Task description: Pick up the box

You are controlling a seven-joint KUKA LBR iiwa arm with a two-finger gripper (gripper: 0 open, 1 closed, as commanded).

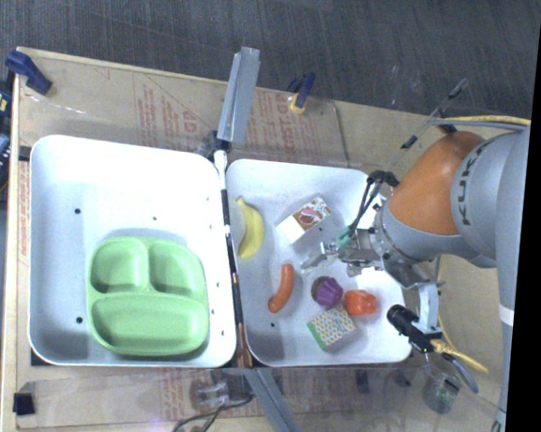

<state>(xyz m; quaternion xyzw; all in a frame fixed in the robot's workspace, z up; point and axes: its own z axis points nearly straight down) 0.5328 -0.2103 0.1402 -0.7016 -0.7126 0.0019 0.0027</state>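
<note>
Right bin (268, 347): box (309, 214) beside tool (328, 255)

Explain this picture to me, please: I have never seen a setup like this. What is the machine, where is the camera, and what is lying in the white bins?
One camera looks down at a slant on a wooden bench bearing two shallow white bins. The grey arm with an orange band reaches in from the right; its claw hangs over the right bin. That bin holds a yellow banana, an orange sausage, a purple round toy, a red-orange toy, a small brown and white box and a flat green patterned packet. The left bin holds a green divided plastic tray. Nothing shows between the claw's fingers.
</note>
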